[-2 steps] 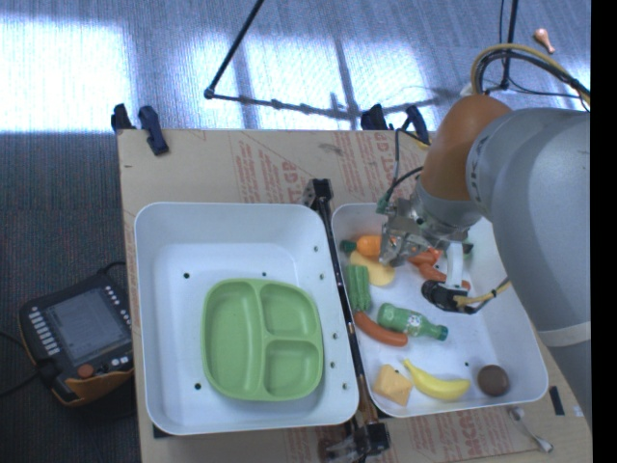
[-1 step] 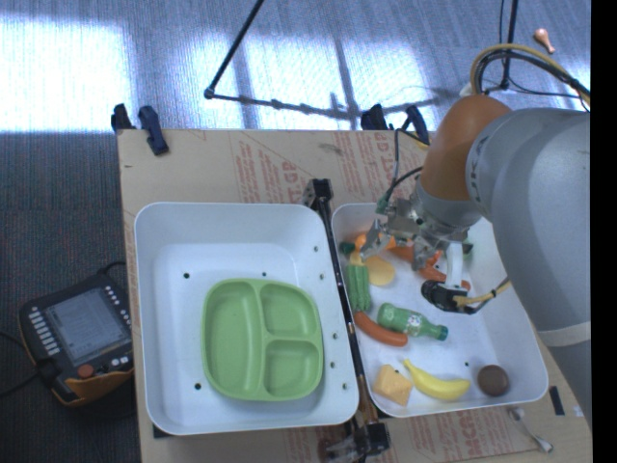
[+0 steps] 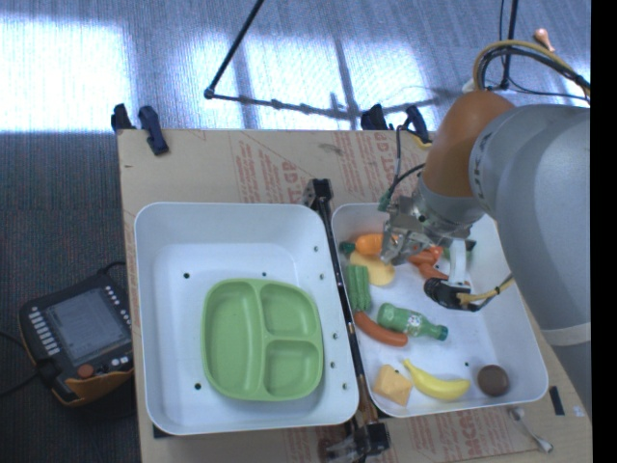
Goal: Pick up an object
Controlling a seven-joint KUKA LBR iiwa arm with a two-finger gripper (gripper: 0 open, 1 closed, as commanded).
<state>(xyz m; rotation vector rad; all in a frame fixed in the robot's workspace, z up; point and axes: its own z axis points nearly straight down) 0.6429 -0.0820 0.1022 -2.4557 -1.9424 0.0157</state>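
Observation:
My gripper (image 3: 397, 249) reaches down into the right bin (image 3: 516, 331), at its far left part. It hovers over a cluster of toy foods: an orange piece (image 3: 367, 245), a pale yellow piece (image 3: 383, 274) and a red-orange piece (image 3: 425, 257). A green cucumber (image 3: 359, 285) lies just left of it. Nearer the front lie a green bottle (image 3: 411, 322), an orange carrot (image 3: 379, 330), a cheese wedge (image 3: 392, 384), a banana (image 3: 437, 383) and a brown ball (image 3: 493, 380). The arm's wrist hides what lies directly under the gripper.
The left bin (image 3: 174, 239) holds a green divided plate (image 3: 261, 338). A black divider (image 3: 337, 278) runs between the bins. The big grey arm (image 3: 540, 191) covers the right bin's far right corner. A teach pendant (image 3: 77, 340) lies left of the bench.

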